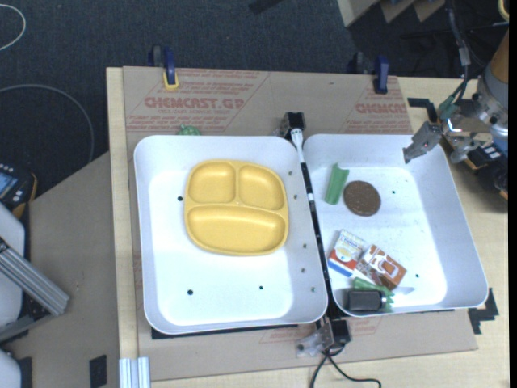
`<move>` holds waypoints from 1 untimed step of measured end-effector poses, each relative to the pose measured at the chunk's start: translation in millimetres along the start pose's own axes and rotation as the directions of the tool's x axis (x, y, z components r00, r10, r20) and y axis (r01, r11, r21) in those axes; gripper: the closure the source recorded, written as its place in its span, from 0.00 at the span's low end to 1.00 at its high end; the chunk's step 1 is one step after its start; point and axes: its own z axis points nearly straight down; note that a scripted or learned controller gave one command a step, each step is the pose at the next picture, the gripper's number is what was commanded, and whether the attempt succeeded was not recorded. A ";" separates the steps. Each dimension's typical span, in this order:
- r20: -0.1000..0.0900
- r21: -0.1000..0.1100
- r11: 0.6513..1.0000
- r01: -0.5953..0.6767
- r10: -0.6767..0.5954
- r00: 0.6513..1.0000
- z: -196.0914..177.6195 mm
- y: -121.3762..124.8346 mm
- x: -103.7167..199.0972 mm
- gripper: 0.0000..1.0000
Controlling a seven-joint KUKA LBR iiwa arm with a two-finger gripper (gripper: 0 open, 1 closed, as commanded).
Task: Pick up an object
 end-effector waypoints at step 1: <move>-0.003 0.013 1.000 -0.003 0.003 1.000 129.4 -23.4 -12.2 0.00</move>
